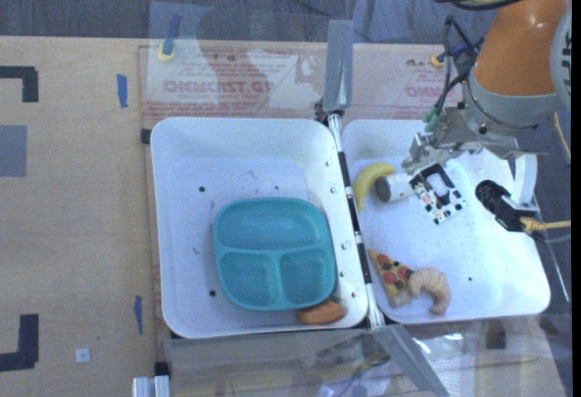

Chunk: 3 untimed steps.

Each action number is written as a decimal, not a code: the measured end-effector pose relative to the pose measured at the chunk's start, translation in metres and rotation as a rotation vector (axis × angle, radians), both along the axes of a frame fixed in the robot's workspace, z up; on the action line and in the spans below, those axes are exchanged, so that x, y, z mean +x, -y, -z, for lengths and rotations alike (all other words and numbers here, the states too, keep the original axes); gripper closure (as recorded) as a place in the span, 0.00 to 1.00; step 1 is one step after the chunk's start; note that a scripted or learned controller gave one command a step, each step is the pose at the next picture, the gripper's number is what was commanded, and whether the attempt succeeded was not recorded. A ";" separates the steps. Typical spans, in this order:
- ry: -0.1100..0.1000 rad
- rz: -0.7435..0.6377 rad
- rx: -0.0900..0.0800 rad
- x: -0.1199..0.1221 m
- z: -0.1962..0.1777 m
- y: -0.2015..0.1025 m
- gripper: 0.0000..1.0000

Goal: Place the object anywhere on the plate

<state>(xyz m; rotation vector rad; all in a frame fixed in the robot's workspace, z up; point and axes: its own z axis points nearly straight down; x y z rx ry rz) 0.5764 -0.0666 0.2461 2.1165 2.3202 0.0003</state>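
Hand (434, 175) was poised over right bin (490, 295), just beside banana (370, 179), likely for pickup; finger state could not be told. Teal plate (272, 252) was seen waiting in left bin (182, 204).

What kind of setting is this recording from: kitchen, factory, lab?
Most likely a robotics lab bench: a wooden bench marked with tape, two white bins holding toy food such as a banana and a teal plate, carpet beyond.
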 end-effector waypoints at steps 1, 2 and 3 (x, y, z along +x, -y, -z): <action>-0.003 0.011 0.001 -0.017 0.014 -0.092 1.00; -0.002 -0.181 0.001 -0.030 0.052 -0.165 1.00; -0.002 -0.181 0.001 -0.030 0.051 -0.165 0.00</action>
